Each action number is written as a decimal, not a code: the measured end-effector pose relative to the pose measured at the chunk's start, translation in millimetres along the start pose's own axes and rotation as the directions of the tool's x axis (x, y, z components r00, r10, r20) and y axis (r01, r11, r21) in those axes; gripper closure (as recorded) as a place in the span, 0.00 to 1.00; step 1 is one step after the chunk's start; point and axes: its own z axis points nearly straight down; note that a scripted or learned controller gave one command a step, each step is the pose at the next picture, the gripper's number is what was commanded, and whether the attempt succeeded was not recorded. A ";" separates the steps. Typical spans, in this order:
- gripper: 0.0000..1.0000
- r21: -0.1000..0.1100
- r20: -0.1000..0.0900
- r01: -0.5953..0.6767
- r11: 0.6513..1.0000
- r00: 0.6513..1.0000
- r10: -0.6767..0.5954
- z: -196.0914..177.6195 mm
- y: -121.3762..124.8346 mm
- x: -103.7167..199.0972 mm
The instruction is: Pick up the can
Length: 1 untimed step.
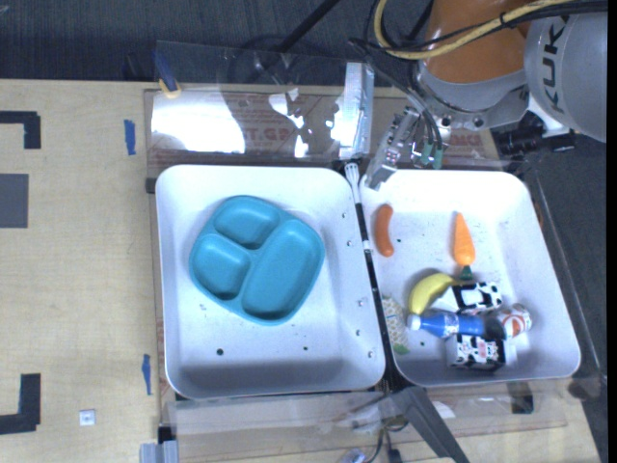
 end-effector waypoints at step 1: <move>1.00 0.001 0.000 -0.227 0.974 0.974 0.227 -160.3 33.4 20.5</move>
